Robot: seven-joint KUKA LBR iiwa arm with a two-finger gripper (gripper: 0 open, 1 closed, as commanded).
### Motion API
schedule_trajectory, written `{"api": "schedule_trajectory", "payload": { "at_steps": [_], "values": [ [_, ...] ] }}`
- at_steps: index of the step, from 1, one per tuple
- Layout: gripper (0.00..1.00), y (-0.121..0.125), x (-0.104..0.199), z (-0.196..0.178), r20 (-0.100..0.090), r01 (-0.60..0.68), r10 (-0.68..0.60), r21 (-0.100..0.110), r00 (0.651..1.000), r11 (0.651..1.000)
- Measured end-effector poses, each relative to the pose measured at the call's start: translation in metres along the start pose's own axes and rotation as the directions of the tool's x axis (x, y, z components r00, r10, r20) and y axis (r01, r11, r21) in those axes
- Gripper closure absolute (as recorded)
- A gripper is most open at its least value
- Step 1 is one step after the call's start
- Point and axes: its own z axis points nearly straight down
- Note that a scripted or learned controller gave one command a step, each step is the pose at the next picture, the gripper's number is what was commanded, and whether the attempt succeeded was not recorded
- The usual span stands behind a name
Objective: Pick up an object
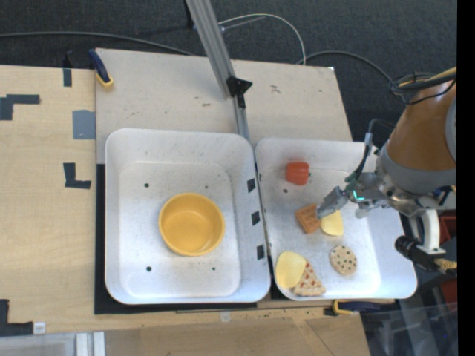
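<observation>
The grey arm with its orange band (423,136) reaches in from the right over the right-hand shallow white bin (371,158), and its two-finger gripper (329,204) hangs low near the middle of that bin. The dark fingers point left toward a small tan square cracker-like piece (307,219) and a pale yellow rounded piece (332,224) just beside it; the fingertips seem to sit right above the gap between the two, but from this slant I cannot tell whether the jaws are open, closed or gripping anything.

Open room in the right bin lies mostly along its upper edge and its right wall. A small red block (297,173) stands alone in the upper left part, well apart from the gripper. Along the near edge lie a pale yellow round disc (289,268), a triangular pizza-slice toy (309,282) touching and partly overlapping it, and a round speckled cookie (343,259) near them to the right.

The left-hand shallow white bin (126,154) holds a single yellow plastic bowl (191,223), upright near its centre, with bare floor on all sides. A slanted metal pole (211,32) crosses above the bins' shared divider.
</observation>
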Motion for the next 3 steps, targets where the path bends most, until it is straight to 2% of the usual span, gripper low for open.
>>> {"api": "schedule_trajectory", "payload": {
  "at_steps": [1, 2, 3],
  "values": [
    [0.0, 0.001, 0.006, 0.045, 0.0, 0.0, 0.0, 0.005, 1.0, 1.0],
    [0.0, 0.006, 0.006, 0.106, -0.001, 0.0, 0.0, 0.005, 1.0, 1.0],
    [0.0, 0.007, 0.005, 0.11, 0.002, -0.001, 0.001, -0.005, 1.0, 1.0]
  ]
}}
